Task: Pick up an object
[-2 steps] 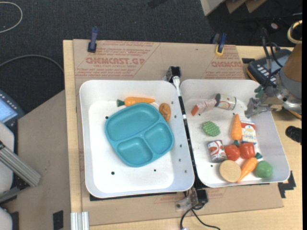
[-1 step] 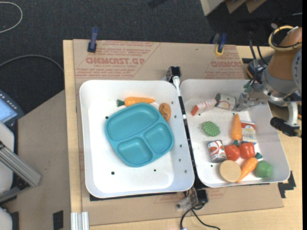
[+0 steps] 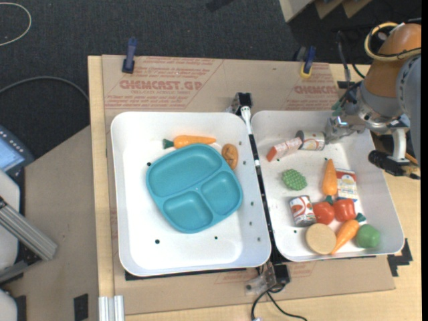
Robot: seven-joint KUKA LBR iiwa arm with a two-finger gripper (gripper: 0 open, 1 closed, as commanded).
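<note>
My gripper point(image 3: 334, 127) hangs at the far corner of the right bin point(image 3: 391, 209), its tip low over the white floor; whether it is spread or closed I cannot tell. Just beside it lies a small tube point(image 3: 286, 146) with a red end, the nearest candidate for picking. Farther off, toward the bin's near edge, cluster a carrot point(image 3: 330, 177), a green leaf point(image 3: 293, 178), a can point(image 3: 302, 210), red peppers point(image 3: 334, 210) and a round disc point(image 3: 320, 239). Likely failure: the tube may roll or skid on the slick plastic if I close off-centre, or I strike the bin wall close at hand. Well away, the left bin point(image 3: 134, 199) holds a blue divided plate point(image 3: 194, 188). Both bins rest on a cardboard-covered bench point(image 3: 200, 79) over dark carpet.
</note>
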